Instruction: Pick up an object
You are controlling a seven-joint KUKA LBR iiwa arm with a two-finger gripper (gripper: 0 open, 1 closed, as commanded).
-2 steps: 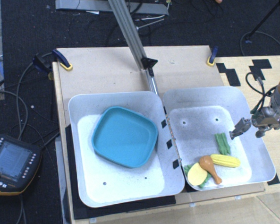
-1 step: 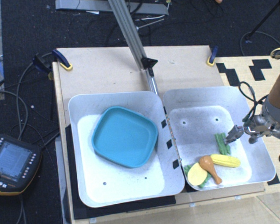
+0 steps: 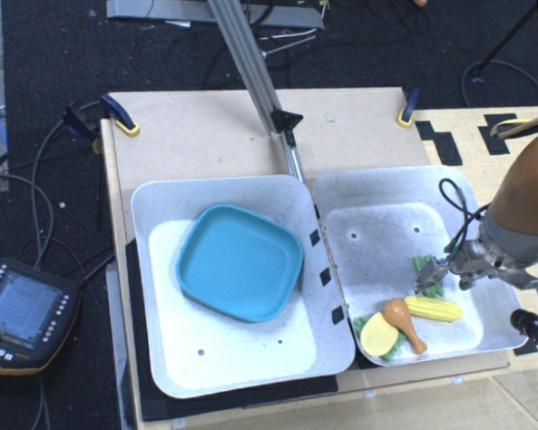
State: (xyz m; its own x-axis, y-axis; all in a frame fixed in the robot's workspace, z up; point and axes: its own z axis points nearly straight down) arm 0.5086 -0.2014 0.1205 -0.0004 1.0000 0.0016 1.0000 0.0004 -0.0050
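Observation:
Several toy foods lie in the front part of the right bin (image 3: 369, 222): a yellow corn cob (image 3: 435, 310), an orange drumstick-shaped piece (image 3: 404, 321), a yellow-green slice (image 3: 379, 336) and a small green piece (image 3: 424, 269). My gripper (image 3: 447, 269) reaches in from the right edge of this bin, low over its floor. Its tip sits right beside the green piece and just above the corn cob. Whether it touches either one I cannot tell.
A blue square plate (image 3: 240, 261) lies in the left bin (image 3: 168, 352). A slanted metal pole (image 3: 256, 69) stands behind the bins. A black cable (image 3: 459, 202) loops over the right bin's far right corner. A pendant (image 3: 21, 316) rests off the bench at left.

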